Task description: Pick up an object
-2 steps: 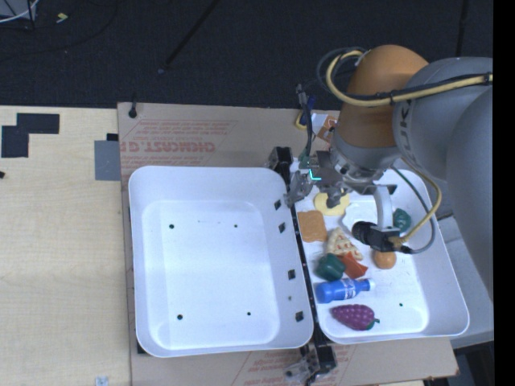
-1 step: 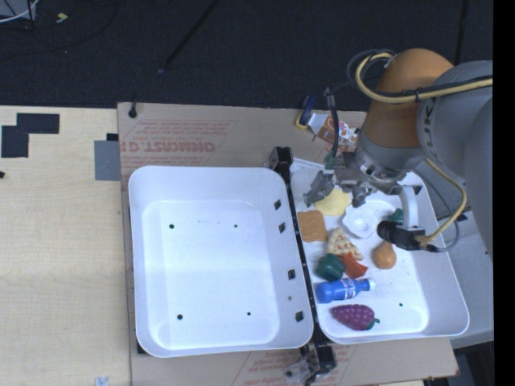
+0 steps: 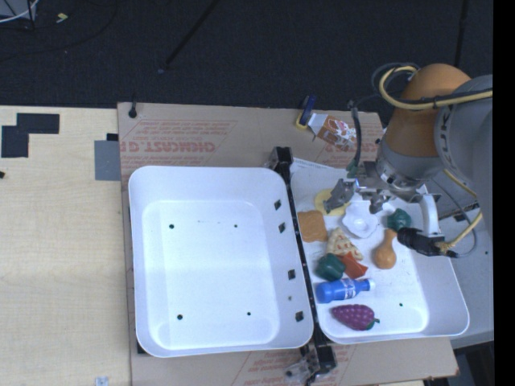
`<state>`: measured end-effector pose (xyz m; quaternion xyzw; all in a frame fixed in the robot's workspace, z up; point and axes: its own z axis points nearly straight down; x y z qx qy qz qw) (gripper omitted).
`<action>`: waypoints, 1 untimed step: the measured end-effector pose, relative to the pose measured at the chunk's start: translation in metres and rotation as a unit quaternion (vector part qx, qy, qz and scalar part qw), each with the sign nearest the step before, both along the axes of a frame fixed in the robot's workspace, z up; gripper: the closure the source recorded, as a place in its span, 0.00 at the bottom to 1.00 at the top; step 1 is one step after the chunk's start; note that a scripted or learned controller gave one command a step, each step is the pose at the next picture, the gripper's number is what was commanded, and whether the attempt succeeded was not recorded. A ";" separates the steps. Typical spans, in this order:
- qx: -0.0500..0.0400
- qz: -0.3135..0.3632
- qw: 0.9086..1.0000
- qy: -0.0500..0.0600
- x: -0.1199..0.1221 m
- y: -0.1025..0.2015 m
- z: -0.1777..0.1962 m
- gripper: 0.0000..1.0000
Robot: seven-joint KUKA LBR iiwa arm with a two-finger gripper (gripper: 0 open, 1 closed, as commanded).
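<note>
Camera view: pincer (image 3: 361, 197) spread open, poised over the white object (image 3: 359, 221), gripping nothing.

This looks like a robotics lab. A pale wooden bench (image 3: 56, 256) carries a cardboard sheet (image 3: 209, 139) with two white bins (image 3: 141, 215) clipped together. Loose cables (image 3: 24, 6) lie on dark floor at the upper left, and a cabled arm (image 3: 426, 111) fills the right.
</note>
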<state>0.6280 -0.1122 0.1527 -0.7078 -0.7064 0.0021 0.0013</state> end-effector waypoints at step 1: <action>0.001 0.001 1.000 0.002 -0.063 0.000 -0.069 0.00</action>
